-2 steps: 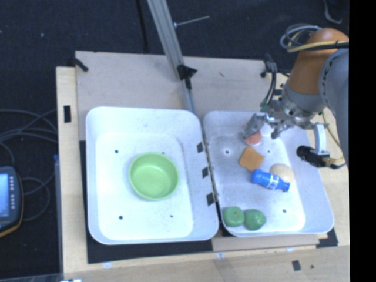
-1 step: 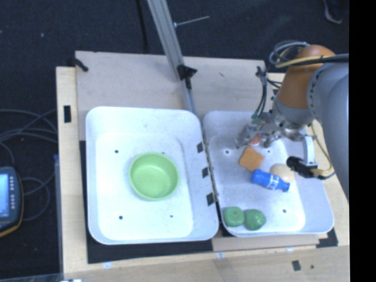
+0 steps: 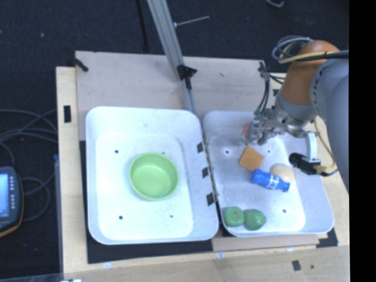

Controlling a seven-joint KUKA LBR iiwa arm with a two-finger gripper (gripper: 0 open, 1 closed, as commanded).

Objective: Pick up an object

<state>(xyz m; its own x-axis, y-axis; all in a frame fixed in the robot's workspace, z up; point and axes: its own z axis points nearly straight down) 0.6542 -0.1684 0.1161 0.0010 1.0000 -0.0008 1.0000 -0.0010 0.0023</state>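
Observation:
The right bin (image 3: 294, 216) holds an orange block (image 3: 251, 157), a blue bottle (image 3: 270, 181) with a cream egg-shaped thing (image 3: 283, 171) behind it, and two green round things (image 3: 244, 218) near the front wall. My gripper (image 3: 257, 132) hangs over the bin's back part, just above and behind the orange block. Nothing shows between its fingers. In the left bin (image 3: 106, 128) a green bowl (image 3: 153, 175) sits in the middle.
A metal pole (image 3: 167, 34) slants up from the back between the bins. Black clips (image 3: 207, 172) line the seam where the bins meet. Cables (image 3: 311, 157) hang off the arm at the right bin's right side.

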